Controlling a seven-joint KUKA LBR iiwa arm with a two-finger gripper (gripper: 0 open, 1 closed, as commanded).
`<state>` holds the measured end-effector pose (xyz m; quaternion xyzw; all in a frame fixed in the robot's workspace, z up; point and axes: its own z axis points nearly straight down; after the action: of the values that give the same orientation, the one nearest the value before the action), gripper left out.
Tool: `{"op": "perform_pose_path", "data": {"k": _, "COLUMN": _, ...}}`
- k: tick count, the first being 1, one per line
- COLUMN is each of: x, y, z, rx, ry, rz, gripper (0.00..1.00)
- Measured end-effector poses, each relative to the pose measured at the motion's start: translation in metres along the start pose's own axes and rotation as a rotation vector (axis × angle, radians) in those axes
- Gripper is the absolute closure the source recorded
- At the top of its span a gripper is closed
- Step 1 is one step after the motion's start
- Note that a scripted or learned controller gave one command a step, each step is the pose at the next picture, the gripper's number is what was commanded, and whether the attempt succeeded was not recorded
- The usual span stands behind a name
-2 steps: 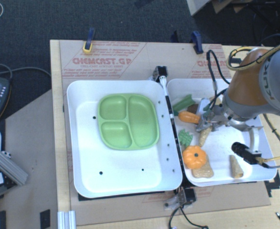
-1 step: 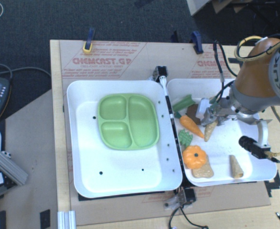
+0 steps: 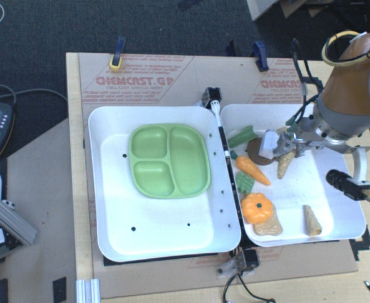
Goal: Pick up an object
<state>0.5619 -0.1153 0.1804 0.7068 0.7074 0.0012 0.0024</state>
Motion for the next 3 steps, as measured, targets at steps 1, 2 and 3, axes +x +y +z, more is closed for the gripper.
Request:
{"op": "perform_pose_path", "data": {"k": 1, "x": 0.000, "y": 0.002, "z": -0.048, "rx": -0.002, "ry": 0.000, "rz": -0.001, "gripper": 1.00}}
{"op": "perform_pose_path", "data": {"k": 2, "x": 0.047, "y": 0.016, "z": -0.053, "rx": 0.002, "ry": 0.002, "rz": -0.005, "gripper": 1.00}}
{"op": "perform_pose_path", "data": {"k": 3, "x": 0.099, "y": 0.021, "z": -0.057, "rx": 0.002, "ry": 0.002, "rz": -0.004, "gripper": 1.00}}
